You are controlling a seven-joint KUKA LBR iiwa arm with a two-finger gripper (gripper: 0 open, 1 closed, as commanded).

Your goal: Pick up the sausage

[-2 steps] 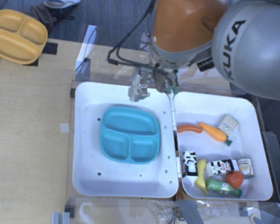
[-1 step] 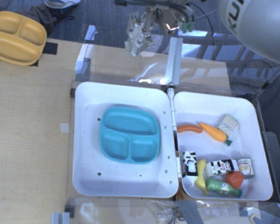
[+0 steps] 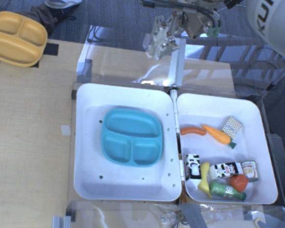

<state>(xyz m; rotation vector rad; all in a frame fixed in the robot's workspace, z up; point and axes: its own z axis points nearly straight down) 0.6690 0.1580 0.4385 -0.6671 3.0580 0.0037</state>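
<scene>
Sausage (image 3: 193,131) is lying left-right along the right bin's (image 3: 260,120) left wall. It's looking slim, orange-red. Gripper (image 3: 163,39) is hovering above, state unclear.

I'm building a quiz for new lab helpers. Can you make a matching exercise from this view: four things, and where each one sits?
Things:
1. sausage
2. blue divided plate
3. yellow divided tray
4. green bottle

Places:
A. on the bench, far left
B. right bin, near front edge
C. left bin, middle
D. right bin, by the divider, left of the carrot

Pairs: 1-D, 2-C, 3-A, 4-B
</scene>
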